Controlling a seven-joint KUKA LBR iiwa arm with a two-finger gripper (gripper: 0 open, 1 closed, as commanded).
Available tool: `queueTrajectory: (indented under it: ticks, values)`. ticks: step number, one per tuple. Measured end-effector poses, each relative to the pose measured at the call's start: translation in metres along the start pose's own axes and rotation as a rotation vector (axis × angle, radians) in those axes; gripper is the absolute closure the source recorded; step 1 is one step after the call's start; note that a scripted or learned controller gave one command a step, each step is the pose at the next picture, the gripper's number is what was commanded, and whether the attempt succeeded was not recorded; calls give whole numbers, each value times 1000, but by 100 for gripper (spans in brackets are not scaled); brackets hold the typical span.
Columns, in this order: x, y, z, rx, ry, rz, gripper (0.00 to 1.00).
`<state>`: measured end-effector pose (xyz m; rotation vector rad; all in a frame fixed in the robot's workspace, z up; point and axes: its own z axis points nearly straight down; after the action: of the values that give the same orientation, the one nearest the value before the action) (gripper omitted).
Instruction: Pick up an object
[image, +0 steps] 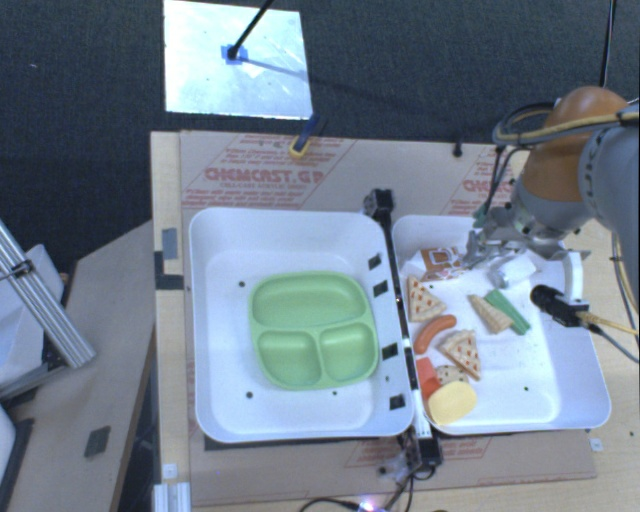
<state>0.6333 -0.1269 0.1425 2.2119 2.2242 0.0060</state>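
**Q:** Camera view. Where did your hand stand, and what lay about it?

**A:** My gripper (492, 250) hung over the back part of the right bin (580, 400), my arm reaching in from three o'clock. Whether my fingers were spread or closed, I could not tell; I saw nothing between them. Just at nine o'clock from me lay a small brown square piece (438, 262), close beside my fingertips but apart from them.

**Q:** And the other candidates?

**A:** At six o'clock from me lay a tan wedge (489, 313) with a green stick (509, 311) touching its right side, both with their long axes running from ten o'clock to four o'clock. Farther off toward seven o'clock were a triangular slice (424, 300), a sausage (434, 333), a second triangular slice (463, 352) and a yellow round piece (452, 402), the last nearest the front rim.

**Q:** Which relation governed the coming move?

**A:** In my judgement, the brown square piece was nearest, a short shift toward nine o'clock and then down. The left bin (220, 400) held only a green divided plate (268, 300), well apart from me.
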Motion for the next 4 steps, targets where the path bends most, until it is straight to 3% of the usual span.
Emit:
queueTrajectory:
  ticks: [2, 4]
  values:
    - [-2, 4, -85, -1, 0, -1, 100]
    - [104, 17, -101, 2, 2, -4, 100]
